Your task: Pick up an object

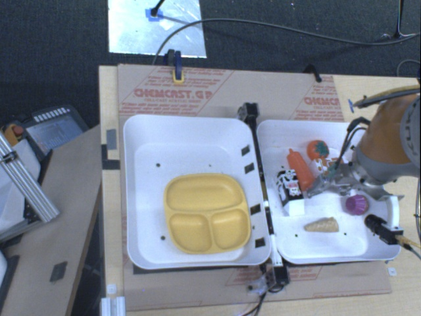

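Observation:
The right bin (329,245) holds several small toys. An orange round toy with a green top (318,149) lies at the back, with an orange-red carrot-shaped piece (299,166) to its left. A black-and-white toy (287,184) stands over a white block (295,207). A tan cone (321,225) lies towards the front, and a purple cup-shaped toy (356,205) is at the right. My gripper (324,182) hangs low over the bin's middle, between the carrot piece and the purple toy. The wrist hides what is under it.
The left bin (141,176) holds a yellow divided plate (207,212). A black ridge with clips (258,176) separates the two bins. The arm's grey body and orange band (395,137) cover the right bin's right side.

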Available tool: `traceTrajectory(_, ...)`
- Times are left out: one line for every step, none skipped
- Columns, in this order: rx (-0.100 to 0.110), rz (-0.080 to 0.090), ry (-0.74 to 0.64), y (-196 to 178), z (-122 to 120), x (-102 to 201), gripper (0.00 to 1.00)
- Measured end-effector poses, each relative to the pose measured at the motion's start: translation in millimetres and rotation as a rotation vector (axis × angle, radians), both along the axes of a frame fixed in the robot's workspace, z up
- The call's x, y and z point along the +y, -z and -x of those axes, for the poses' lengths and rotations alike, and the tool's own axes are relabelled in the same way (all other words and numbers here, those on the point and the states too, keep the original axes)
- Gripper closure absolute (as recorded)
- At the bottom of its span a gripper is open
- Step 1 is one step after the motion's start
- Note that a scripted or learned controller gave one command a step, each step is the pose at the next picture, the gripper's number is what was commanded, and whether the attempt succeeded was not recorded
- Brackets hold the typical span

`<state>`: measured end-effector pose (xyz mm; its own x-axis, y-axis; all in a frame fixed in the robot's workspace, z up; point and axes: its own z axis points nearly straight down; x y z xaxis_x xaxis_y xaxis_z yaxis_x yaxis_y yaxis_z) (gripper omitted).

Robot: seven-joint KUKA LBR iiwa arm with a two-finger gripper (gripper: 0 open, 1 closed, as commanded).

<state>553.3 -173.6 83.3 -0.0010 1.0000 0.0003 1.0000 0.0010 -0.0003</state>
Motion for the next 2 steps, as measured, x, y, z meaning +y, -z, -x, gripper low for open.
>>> traceTrajectory(-0.004,0.001,0.000,-12,-1,-1,1.00)
traceTrajectory(-0.004,0.001,-0.003,-58,-3,6,1.00)
